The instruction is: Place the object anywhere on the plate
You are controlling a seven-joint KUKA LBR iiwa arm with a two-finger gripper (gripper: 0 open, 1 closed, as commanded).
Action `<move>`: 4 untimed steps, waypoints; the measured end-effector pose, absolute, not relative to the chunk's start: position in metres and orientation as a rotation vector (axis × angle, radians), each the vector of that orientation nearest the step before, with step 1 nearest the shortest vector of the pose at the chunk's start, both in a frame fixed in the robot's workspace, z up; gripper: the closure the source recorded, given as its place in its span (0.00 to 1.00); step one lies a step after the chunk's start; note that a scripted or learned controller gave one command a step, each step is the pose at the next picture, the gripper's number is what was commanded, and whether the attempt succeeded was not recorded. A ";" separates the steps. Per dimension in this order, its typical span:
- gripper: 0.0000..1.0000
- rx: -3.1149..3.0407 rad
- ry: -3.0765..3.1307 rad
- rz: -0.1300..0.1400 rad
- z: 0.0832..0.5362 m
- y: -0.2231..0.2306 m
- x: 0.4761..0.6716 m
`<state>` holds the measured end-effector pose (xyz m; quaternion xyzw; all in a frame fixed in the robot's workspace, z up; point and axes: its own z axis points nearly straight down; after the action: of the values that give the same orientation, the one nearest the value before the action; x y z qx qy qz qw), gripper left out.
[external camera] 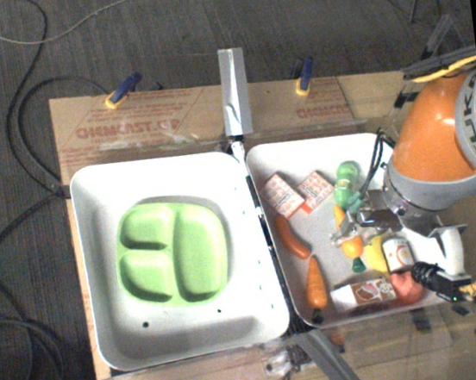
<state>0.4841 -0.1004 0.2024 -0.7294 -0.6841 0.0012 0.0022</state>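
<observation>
A green divided plate (pixel 175 250) lies in the left white bin (pixel 109 332). The right bin (pixel 261 166) holds several toy foods: two small red-and-white boxes (pixel 280 194), a green bottle (pixel 347 176), a brown sausage (pixel 292 238), a carrot (pixel 315 281), a flat carton (pixel 369 291) and a red tomato-like piece (pixel 407 287). My gripper (pixel 353 223) hangs low over the right side of that bin, just above small yellow and orange pieces (pixel 354 248). Nothing can be made out as held in it.
The grey and orange arm (pixel 441 145) covers the right bin's right wall. A metal post (pixel 234 90) stands behind the gap between the bins. Cables run over the floor at the left and top.
</observation>
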 end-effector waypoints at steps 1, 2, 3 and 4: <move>1.00 -2.186 -2.254 0.008 0.250 -0.031 0.565; 1.00 -2.385 -2.044 0.012 0.194 -0.015 0.544; 1.00 -2.352 -2.080 0.011 0.220 0.090 0.567; 0.00 -2.354 -2.079 0.011 0.220 0.089 0.567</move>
<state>0.5669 0.0894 0.2198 -0.7495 -0.6620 0.0036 0.0002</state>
